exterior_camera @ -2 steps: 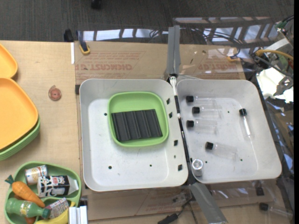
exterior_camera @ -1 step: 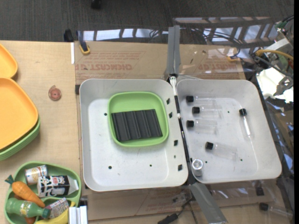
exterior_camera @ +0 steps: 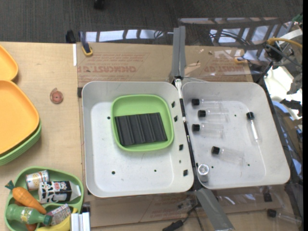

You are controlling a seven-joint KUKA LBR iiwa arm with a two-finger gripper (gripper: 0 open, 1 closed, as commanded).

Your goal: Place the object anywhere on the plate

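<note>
Bins side by side: green plate (exterior_camera: 142, 100) in the left bin (exterior_camera: 96, 177), clear black-capped vials (exterior_camera: 201, 113) loose in the right bin (exterior_camera: 269, 167).

Nothing yet moved to the plate, judging by the layout; gripper opening cannot be told. Best to pick the lone vial (exterior_camera: 252, 124) lying well apart from the others, grasp across its narrow body, lift clear of the raised rims where the bins meet (exterior_camera: 185, 129), then lower onto the dark ridged mat (exterior_camera: 142, 129). Plenty of open floor around the plate; watch for slippery glass rolling.
</note>
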